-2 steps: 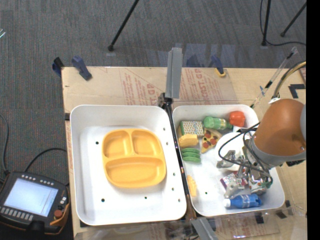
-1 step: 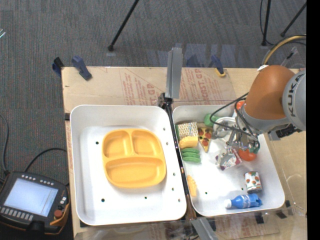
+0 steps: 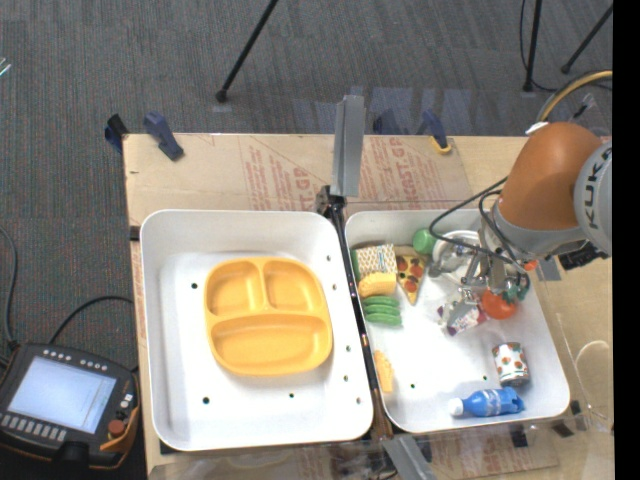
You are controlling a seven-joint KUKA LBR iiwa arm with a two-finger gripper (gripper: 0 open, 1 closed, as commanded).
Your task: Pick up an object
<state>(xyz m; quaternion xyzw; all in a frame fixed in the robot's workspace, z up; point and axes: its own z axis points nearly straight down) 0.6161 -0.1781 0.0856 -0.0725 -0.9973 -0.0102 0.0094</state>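
Observation:
My gripper (image 3: 468, 290) hangs low over the upper middle of the right bin (image 3: 440, 423), under the orange wrist band. Directly below it lies a small silvery packet (image 3: 458, 319), and a red tomato (image 3: 500, 307) sits just to its right. I cannot make out anything held. Left of the gripper are a pizza slice (image 3: 408, 274), a checked waffle piece (image 3: 376, 258), a yellow piece (image 3: 377, 285) and a green pea pod (image 3: 382, 312). A green ball (image 3: 424, 239) lies near the bin's far edge.
A patterned can (image 3: 511, 363) and a blue bottle (image 3: 488, 403) lie at the right bin's near right corner, with a small orange piece (image 3: 384, 370) by its left wall. The left bin (image 3: 170, 268) holds a yellow divided plate (image 3: 268, 315). A teach pendant (image 3: 65, 400) sits off the bench.

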